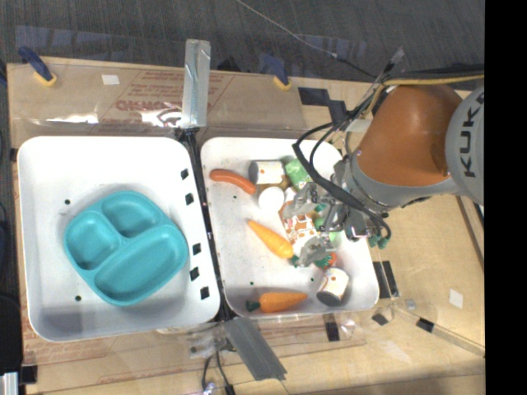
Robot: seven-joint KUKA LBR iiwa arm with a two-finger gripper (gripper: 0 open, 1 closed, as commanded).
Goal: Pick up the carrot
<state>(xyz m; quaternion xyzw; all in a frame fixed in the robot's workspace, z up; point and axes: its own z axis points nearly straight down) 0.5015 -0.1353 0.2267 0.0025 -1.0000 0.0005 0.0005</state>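
Two carrots lie in the right bin (235,290). One orange carrot (271,238) lies slantwise in the bin's middle. The other carrot (277,301), with a green stub at its left end, rests along the front wall. My gripper (314,243) hangs low over the bin's right half, just right of the middle carrot's thick end, among small toy foods. The wrist and cables cover the gripper's tip, and I see nothing lifted in it.
An orange-red sausage shape (233,180), a white egg (271,197), a small can (266,171) and a green piece (295,171) lie at the bin's back. A white cup (333,285) sits front right. The left bin (41,163) holds a teal divided plate (123,246).
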